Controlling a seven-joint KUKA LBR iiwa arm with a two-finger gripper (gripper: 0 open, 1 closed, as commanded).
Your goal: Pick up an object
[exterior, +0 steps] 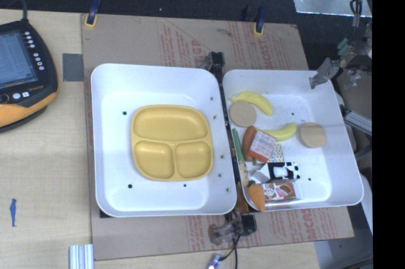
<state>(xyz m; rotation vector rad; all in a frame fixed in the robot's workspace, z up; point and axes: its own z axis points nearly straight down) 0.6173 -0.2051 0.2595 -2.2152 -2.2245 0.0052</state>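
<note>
Bench: a light wooden top [44,160] is carrying a brown cardboard sheet [190,46], clamped at its far edge by two blue-and-yellow clips [92,12].
Left bin: a shallow white bin [107,135] is lying on the cardboard and holding a yellow divided plate [171,140] with three compartments, sitting near its middle.
Right bin: a second white bin [335,166] is sitting just beside the first, their inner rims touching.
Objects for picking: all are lying in the right bin. A yellow banana [253,100] is resting near the far left corner, touching a tan round disc [242,114]. A second, paler banana [281,131] is lying near the middle, with another tan disc [312,135] just beside it on the right.
Cluster: an orange-and-white packet [262,146], a black-and-white cow-patterned item [281,170], a small brown carton [278,192] and an orange piece [255,197] are crowding together along the bin's near left side.
Gripper: the gripper [321,75] is hovering at the right bin's far right corner, apart from every object. Whether it is open or closed cannot be told from this angle.
Pendant: a black-and-orange control pendant [25,75] is lying at the bench's left edge.
</note>
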